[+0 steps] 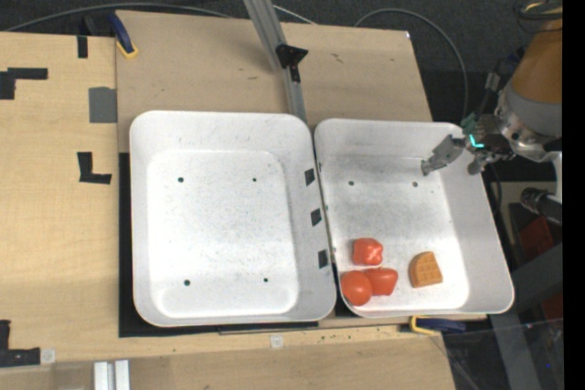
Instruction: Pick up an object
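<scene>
The right bin (475, 224) holds several small objects near its front edge. One red piece (367, 251) lies above a red round piece (356, 289) and a red block (383, 280), the three close together. An orange-brown waffle-like piece (425, 269) sits to their right, apart from them. My gripper (459, 160) hangs over the bin's back right corner, well behind all the objects. Its fingers stand open, one grey finger (441, 155) pointing left over the bin floor, with nothing between them.
The left bin (146, 196) adjoins the right one along a seam with black clips. A slanted metal pole (265, 9) rises behind the bins. The bench has black tape marks at left, and cables run behind it.
</scene>
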You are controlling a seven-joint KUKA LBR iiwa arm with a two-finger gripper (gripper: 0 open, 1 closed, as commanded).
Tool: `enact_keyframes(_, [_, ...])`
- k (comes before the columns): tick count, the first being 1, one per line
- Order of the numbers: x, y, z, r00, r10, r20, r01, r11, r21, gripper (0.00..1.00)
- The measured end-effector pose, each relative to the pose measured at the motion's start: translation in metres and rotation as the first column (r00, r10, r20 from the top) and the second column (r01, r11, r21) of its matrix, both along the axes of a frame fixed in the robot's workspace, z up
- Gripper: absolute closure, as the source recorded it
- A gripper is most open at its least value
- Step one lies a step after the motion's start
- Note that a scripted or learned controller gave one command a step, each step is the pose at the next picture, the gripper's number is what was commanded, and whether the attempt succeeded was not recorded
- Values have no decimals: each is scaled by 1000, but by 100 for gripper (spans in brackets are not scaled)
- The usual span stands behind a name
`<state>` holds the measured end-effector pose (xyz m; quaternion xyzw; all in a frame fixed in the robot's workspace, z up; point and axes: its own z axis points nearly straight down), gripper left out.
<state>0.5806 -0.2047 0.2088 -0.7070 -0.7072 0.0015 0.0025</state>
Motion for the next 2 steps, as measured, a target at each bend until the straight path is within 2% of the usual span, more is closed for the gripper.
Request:
enact_keyframes(1, [1, 0, 3, 1000, 2, 4, -2, 1000, -2, 0])
enact_keyframes(2, [-4, 10, -50, 1000, 1, 0, -1, 1000, 0, 0])
